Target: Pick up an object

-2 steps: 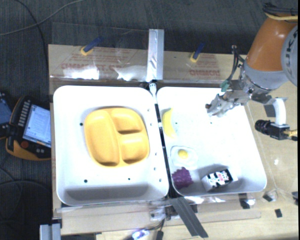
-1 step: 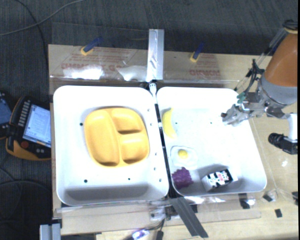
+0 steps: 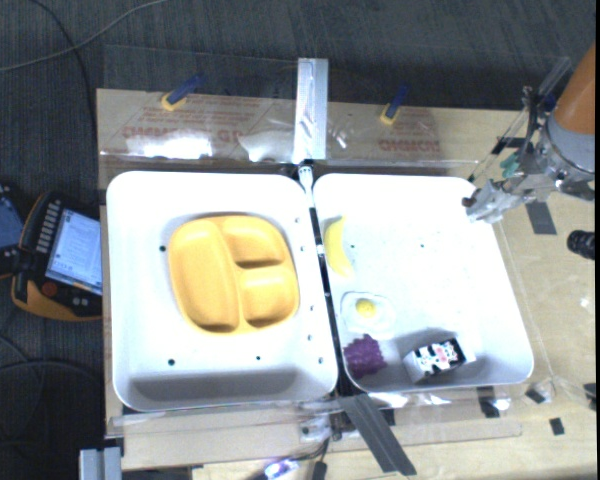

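My fingers [image 3: 483, 204] hover at right bin [image 3: 500, 268] rim, can't tell open/shut. Nothing picked yet; next: reach toward fried egg [image 3: 366, 311] & descend.

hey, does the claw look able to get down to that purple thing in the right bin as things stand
Probably yes. The claw sits over the right bin's far right rim, and the purple thing lies uncovered, though the fried egg sits close beside it.

Arm's coming in from the right, orange band up top, wrist angled down-left with the gripper [image 3: 483, 204] hanging low.
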You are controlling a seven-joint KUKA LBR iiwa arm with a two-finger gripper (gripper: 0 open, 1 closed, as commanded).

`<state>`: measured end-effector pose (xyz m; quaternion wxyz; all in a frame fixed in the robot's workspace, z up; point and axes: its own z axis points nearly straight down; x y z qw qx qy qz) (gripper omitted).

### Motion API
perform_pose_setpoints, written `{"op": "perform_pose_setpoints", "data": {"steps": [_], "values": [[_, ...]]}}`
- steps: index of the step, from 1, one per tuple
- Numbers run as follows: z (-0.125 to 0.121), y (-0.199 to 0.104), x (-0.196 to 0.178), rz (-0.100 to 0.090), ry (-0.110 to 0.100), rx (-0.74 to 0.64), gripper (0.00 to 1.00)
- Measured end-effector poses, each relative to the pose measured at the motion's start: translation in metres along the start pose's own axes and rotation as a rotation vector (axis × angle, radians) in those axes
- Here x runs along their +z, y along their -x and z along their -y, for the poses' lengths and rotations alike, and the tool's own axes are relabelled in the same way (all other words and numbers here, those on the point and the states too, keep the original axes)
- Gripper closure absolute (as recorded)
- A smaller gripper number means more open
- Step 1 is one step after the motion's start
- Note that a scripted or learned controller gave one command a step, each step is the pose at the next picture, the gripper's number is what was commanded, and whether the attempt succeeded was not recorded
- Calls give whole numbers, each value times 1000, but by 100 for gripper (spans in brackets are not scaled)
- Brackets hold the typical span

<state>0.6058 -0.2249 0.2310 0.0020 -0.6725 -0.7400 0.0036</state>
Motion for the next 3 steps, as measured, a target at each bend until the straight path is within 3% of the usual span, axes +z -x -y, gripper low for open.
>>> {"op": "perform_pose_setpoints", "data": {"steps": [1, 2, 3], "values": [[22, -40, 19, -3, -1, -53, 100], [-27, 1, 26, -3, 1, -69, 100], [-31, -115, 34, -4, -1, -53, 100]]}}
